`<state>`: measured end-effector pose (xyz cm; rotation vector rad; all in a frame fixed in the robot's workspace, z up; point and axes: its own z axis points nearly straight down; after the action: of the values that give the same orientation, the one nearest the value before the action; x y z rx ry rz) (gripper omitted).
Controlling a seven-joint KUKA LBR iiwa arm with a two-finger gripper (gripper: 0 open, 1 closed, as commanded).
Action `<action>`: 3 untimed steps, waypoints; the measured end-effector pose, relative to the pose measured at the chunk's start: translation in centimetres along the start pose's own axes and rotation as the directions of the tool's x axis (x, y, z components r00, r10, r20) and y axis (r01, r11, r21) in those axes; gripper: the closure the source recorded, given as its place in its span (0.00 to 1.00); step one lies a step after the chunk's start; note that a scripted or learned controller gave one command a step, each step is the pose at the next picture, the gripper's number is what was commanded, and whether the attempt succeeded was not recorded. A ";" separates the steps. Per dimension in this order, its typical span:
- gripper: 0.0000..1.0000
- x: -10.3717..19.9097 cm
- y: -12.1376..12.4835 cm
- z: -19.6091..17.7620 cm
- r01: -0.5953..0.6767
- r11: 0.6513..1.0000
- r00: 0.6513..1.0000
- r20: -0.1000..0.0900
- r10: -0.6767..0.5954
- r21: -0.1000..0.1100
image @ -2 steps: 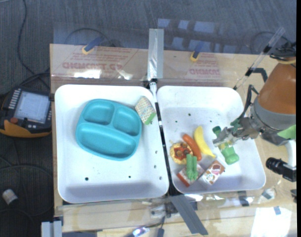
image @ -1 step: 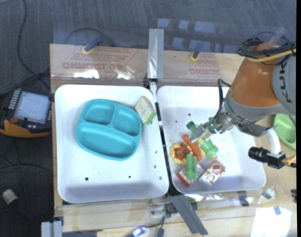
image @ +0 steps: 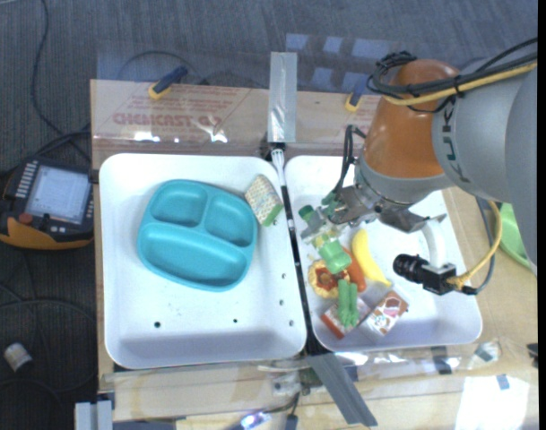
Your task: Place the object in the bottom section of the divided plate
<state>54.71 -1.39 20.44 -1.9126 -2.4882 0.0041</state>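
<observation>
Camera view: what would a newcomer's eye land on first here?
Probably the grey and orange arm, looming over the right bin, its gripper low above a heap of toy food with a yellow banana. Next, the blue divided plate in the left bin.

Red lettering (image: 169, 119) runs along the cardboard sheet (image: 129, 106) at the desk's far left edge, just behind the left bin; it lies under glare and the words cannot be made out with any certainty. Dark letters (image: 448, 137) run down the grey arm casing (image: 488, 133) beside the orange band, cut off and too partial to read. The small carton (image: 386, 313) near the right bin's near edge carries red and white print, too small to read.
</observation>
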 end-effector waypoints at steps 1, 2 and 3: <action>0.00 0.0 0.0 0.0 0.000 1.000 1.000 0.000 0.000 0.000; 0.00 -2.2 2.4 -7.6 0.283 0.959 0.959 0.004 -0.283 -0.001; 1.00 -2.2 2.5 -8.5 0.283 0.959 0.959 0.005 -0.283 0.000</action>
<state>57.72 -2.89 28.95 -1.5395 -2.7396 0.0077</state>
